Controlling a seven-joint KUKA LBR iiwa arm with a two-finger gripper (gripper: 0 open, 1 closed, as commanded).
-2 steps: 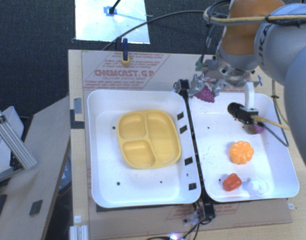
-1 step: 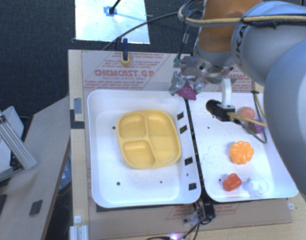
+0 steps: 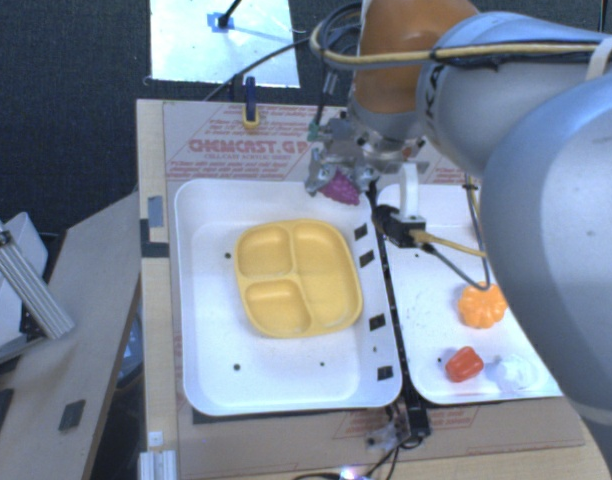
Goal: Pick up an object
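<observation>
Apparently purple object (image 3: 340, 188) sits at gripper (image 3: 336, 181) tips, over far edge of left bin (image 3: 201, 268); soft, lumpy. Grip unclear: can't tell finger opening or whether it's pinched. Advice: lift straight, slow, clear bin wall. Yellow three-section tray (image 3: 296, 276) mid-bin, smooth plastic. Right bin (image 3: 426, 298): ridged orange pumpkin shape (image 3: 482, 306), glossy red piece (image 3: 463, 364).

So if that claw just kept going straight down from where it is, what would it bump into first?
Probably the white floor of the left bin, near its far edge. The gripper points down there with a purple object at its tip, so that object would likely touch first. The yellow divided tray lies nearer the camera; depth is uncertain.
</observation>
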